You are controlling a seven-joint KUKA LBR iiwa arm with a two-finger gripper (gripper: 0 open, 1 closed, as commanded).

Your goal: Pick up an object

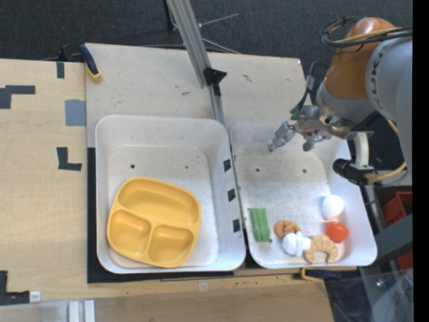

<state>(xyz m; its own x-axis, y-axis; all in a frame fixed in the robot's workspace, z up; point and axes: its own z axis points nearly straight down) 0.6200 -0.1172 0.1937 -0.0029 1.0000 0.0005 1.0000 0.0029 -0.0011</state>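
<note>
The open, empty gripper [293, 139] hangs over the right bin [268, 159]; six food items cluster well below it; the left bin [161, 129], beyond, holds one yellow tray [155, 221].

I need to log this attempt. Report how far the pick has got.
Nothing is picked yet. The gripper hangs over the far end of the right bin with nothing between its fingers. The green piece, egg, red piece and croissant lie at the near end. The yellow tray sits in the left bin. Reaching, gripping and lifting all remain.
</note>
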